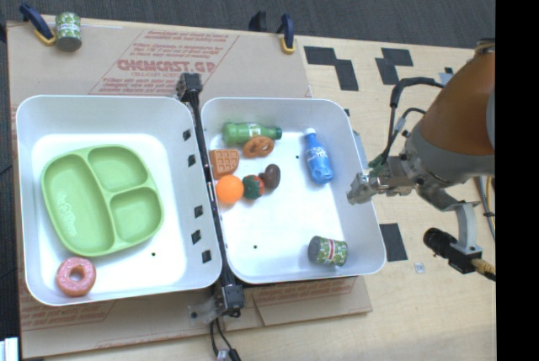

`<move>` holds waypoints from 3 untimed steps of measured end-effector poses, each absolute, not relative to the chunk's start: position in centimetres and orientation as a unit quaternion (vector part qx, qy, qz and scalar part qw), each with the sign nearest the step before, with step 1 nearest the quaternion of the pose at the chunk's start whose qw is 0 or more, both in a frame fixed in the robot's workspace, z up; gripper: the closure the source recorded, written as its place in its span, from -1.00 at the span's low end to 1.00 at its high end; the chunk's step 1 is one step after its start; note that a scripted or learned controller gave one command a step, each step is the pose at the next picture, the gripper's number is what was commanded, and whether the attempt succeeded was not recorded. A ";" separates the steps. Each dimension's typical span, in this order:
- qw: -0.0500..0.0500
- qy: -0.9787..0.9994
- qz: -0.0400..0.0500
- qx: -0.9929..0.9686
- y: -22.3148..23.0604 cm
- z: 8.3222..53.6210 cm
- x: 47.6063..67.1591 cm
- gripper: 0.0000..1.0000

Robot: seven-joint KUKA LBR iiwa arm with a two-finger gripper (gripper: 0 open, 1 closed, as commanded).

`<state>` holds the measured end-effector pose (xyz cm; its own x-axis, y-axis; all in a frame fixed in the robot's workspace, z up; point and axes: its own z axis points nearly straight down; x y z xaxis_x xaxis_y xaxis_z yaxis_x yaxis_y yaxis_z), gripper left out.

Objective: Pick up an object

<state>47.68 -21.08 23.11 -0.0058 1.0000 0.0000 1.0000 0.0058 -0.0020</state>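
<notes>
The right bin (286,262) holds a green bottle (251,132), a brown pretzel-like piece (259,147), a waffle square (224,161), an orange ball (229,189), a small red and green fruit (252,187), a dark brown piece (271,176), a blue bottle (317,157) and a green can (327,251) lying near the front right corner. My gripper (360,188) hovers at the right rim of this bin, just right of the blue bottle and above the can. I see nothing held in it.
The left bin (34,124) bears a green divided plate (103,198) and a pink donut (76,276) at its front left corner. Clamps (286,33) and a small can (68,29) stand on the bench's far edge. Cables (404,111) trail beside the arm.
</notes>
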 end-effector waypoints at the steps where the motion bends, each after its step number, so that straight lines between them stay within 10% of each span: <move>1: -0.002 -0.709 -0.001 -0.705 -21.2 25.1 47.8 1.00; 3: -0.002 -0.709 0.000 -0.705 -21.2 25.5 47.8 1.00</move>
<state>47.77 -21.18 25.46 -0.0061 1.0000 -0.0021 1.0000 0.0061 0.0032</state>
